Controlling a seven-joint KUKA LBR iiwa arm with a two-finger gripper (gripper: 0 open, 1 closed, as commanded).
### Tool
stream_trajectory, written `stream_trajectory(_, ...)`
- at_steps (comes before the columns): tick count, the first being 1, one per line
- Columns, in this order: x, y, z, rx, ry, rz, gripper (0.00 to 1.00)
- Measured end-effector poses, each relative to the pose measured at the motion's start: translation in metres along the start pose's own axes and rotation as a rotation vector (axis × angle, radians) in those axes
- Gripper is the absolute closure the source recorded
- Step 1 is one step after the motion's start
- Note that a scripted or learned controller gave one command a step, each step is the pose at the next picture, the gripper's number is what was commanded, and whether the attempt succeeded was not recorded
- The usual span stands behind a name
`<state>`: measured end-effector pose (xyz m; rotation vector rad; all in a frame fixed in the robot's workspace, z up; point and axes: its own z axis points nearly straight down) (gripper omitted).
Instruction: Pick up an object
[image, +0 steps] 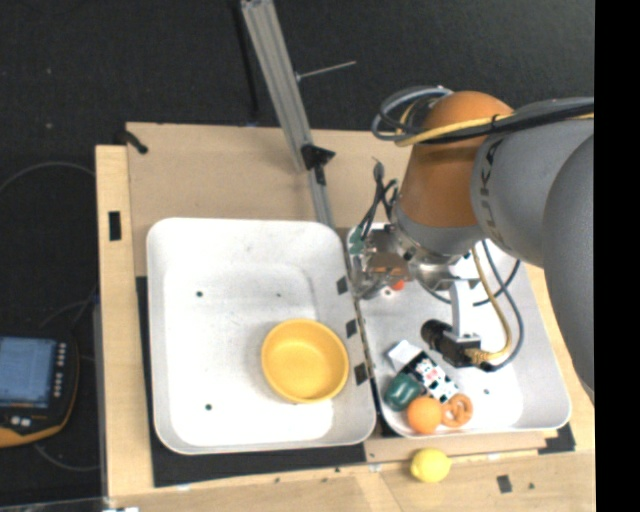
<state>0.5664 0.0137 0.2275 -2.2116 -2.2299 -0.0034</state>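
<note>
The bench carried 2 white bins side by side. In the left bin (200, 300) a yellow bowl (305, 360) stood upright near the front edge, close to the wall shared with the other bin, and it was well apart from all the small things, so it was not likely the target of this try.

The small objects lay together in the front left corner of the right bin (535, 400): a white card-like piece (403, 353), a dark green object (404, 389), a white piece with dark marks (435, 375), an orange ball (424, 415) and an orange ring-shaped thing (458, 409) touching each other or nearly so. Because they crowded into that corner, I judged that a clean grasp on 1 of them would be difficult. A yellow ball (430, 465) lay outside the bins, on the front edge of the bench.

The arm (450, 190) was leaning over the back left part of the right bin, and the gripper (378, 272) hung near the wall between the 2 bins, apart from the pile. Something small and red showed beside it, but I could not tell what it was, or whether the pincer was spread or pressed together. No object was seen in it, so the pick seemed not yet done
</note>
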Motion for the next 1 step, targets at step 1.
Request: stream_trajectory(1,0.0549,-0.0076,-0.0147,-0.002,0.001,-0.001,1.00)
